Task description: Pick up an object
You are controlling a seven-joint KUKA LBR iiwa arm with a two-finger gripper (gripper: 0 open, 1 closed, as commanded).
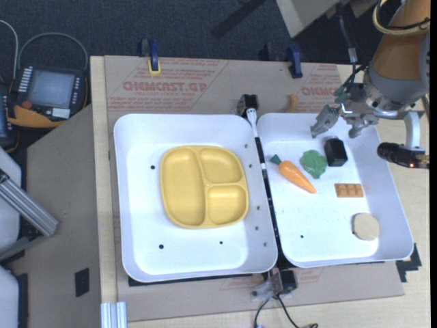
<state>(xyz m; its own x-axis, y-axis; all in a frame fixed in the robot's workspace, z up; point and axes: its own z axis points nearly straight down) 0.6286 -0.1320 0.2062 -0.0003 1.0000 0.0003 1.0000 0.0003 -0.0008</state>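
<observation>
The orange toy carrot [298, 175] lies in the right white bin [321, 241], green tip pointing far-left, fat end near-right. A green lump [314, 162] sits just beside it. The hand [341, 123] hovers released over the bin's far edge, near a black block [335, 151]. The bin's near-left floor has open room.

both bins [136, 183] are plain white, the left one dotted with a few small black marks. in it sits a pale yellow divided plate [203, 185]. the right bin [328, 244] carries an orange carrot [297, 175] with a dark green tip, a green leafy piece [314, 162], a black block [335, 152], a light brown waffle-patterned wafer [349, 190] and a beige round, perhaps a biscuit [366, 226]. the worktop [205, 80] is tan cardboard with red lettering.
</observation>
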